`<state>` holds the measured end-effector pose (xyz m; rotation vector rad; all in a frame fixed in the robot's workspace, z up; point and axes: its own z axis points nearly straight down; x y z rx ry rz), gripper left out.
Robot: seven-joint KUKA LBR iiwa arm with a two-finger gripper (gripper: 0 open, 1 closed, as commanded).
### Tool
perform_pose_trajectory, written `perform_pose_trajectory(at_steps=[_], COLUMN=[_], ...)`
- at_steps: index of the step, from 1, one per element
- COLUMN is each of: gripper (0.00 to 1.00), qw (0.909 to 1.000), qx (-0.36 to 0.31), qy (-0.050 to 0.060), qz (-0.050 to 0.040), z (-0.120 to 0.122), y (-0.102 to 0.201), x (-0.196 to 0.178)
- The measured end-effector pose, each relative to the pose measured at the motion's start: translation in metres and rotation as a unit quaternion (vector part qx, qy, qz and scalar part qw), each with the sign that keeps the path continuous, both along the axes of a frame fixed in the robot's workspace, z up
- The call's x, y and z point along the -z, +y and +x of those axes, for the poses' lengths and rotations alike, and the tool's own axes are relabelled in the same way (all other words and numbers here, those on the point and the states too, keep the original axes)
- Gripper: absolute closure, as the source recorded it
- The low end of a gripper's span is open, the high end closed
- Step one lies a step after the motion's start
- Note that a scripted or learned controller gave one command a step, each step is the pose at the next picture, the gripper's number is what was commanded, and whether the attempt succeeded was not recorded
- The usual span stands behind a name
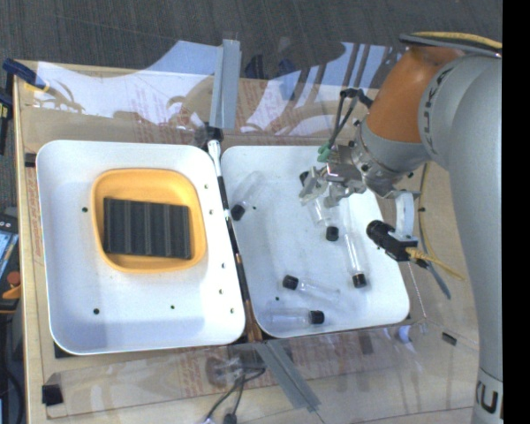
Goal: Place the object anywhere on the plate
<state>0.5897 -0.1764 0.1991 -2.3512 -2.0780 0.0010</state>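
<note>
A yellow plate (150, 186) with a dark ribbed insert lies in the left bin (71, 307). Several clear tubes with black caps lie in the right bin (265, 254). One tube (247, 191) is near the bin's left wall and another tube (350, 253) is at the right. Two more, a tube (306, 284) and a tube (293, 319), lie near the front. My gripper (324, 186) hangs low over the right bin's back part, just above a short tube (325, 219) with its cap toward the front. Nothing visibly sits between the gripper's tips.
A metal divider bar (227, 228) runs between the two bins. The grey arm (450, 148) covers the right bin's right rim. Tools and cables lie along the bench's front edge (247, 378).
</note>
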Motion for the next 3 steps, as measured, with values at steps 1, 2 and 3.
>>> perform_pose_trajectory(at_steps=[1, 2, 3], gripper=[1.00, 1.00, 0.00], qw=[0.9976, 0.9843, 0.9843], qx=[-0.069, -0.177, -0.176], qy=[0.000, -0.001, -0.001], qz=[-0.0010, -0.0010, -0.0011], z=[0.010, 0.033, 0.033], y=[0.052, 0.084, 0.084], x=[-0.035, -0.053, -0.053])
